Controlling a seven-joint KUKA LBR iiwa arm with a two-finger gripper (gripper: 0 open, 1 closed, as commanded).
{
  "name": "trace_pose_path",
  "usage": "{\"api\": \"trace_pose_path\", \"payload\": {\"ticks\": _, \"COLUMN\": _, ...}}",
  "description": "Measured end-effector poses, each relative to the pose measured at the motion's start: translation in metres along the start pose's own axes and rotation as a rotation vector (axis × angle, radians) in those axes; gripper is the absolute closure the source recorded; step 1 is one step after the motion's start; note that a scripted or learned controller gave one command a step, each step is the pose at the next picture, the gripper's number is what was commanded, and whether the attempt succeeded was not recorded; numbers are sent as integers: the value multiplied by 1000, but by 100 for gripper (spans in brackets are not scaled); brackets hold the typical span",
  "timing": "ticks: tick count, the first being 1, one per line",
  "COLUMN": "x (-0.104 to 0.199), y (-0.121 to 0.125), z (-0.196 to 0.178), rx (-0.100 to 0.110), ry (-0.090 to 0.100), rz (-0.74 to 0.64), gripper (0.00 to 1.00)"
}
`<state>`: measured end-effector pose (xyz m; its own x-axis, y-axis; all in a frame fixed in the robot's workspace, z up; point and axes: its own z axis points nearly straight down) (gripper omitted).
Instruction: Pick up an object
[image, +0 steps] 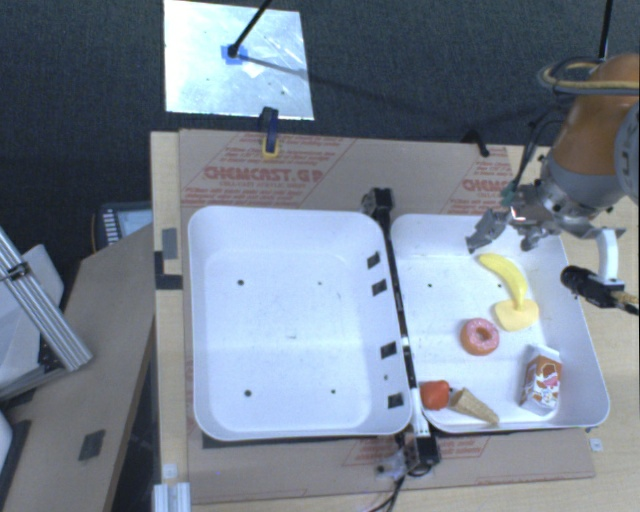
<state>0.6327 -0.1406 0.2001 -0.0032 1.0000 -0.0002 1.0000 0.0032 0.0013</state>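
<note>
Right bin (590, 395) holds a banana (508, 282), donut (480, 336), carton (541, 384) and cone (470, 403); the gripper (508, 228) hovers at the banana's twelve o'clock, fingers apart, gripping nothing; no pickup looks done yet; descent, closing and lift remain.

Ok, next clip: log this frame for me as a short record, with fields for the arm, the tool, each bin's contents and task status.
arm: reaches in from the right, over the far right corner of the right bin
tool: tool above the bin's far edge, near the banana; nothing seen between its fingers
right bin: banana, pink doughnut, small carton, ice cream cone
left bin: left bin, white, no objects seen inside
task status: no object picked up yet
</note>
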Motion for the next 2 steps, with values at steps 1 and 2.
{"api": "trace_pose_path", "payload": {"ticks": 1, "x": -16, "y": 36, "z": 114, "rx": 2, "ry": -1, "rz": -3, "gripper": 0}}
{"api": "trace_pose_path", "payload": {"ticks": 2, "x": 67, "y": 39, "z": -12, "rx": -12, "ry": 1, "rz": -9, "gripper": 0}}
